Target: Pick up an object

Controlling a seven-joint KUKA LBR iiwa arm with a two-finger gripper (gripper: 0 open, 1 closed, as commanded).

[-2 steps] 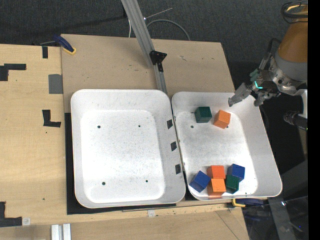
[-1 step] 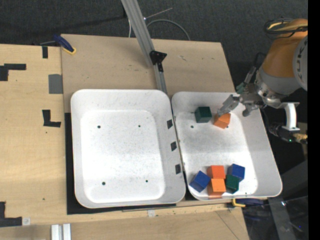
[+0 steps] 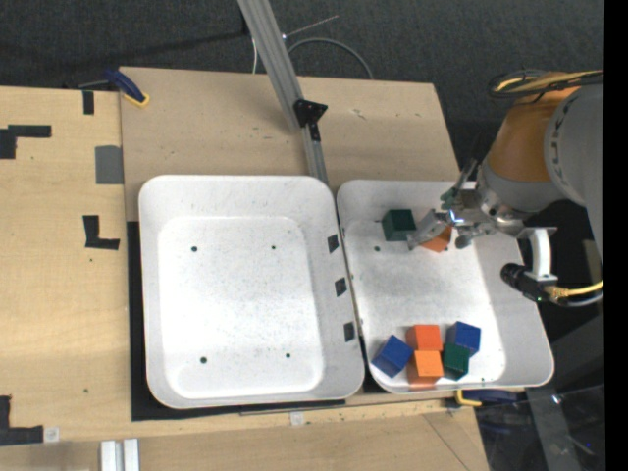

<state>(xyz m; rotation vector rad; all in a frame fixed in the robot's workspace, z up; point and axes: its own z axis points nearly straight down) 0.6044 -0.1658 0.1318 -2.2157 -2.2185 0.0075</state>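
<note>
Starting at the left, the wooden counter (image 3: 59, 292) carries the left bin (image 3: 235, 199), with a slanted metal pole (image 3: 270, 42) crossing above its far edge. Inside the right bin (image 3: 520, 356), a dark green block (image 3: 397, 224) lies just beside the gripper (image 3: 444, 229), whose jaws sit over an orange block (image 3: 436, 244), half hidden; whether they clench it I cannot tell. Clustered near the front wall are five blocks: two blue, two orange, one green, the near orange one (image 3: 427, 364) partly overlapped by neighbours.

A wooden bench (image 3: 59, 263) stands on dark grey carpet (image 3: 118, 8).
</note>
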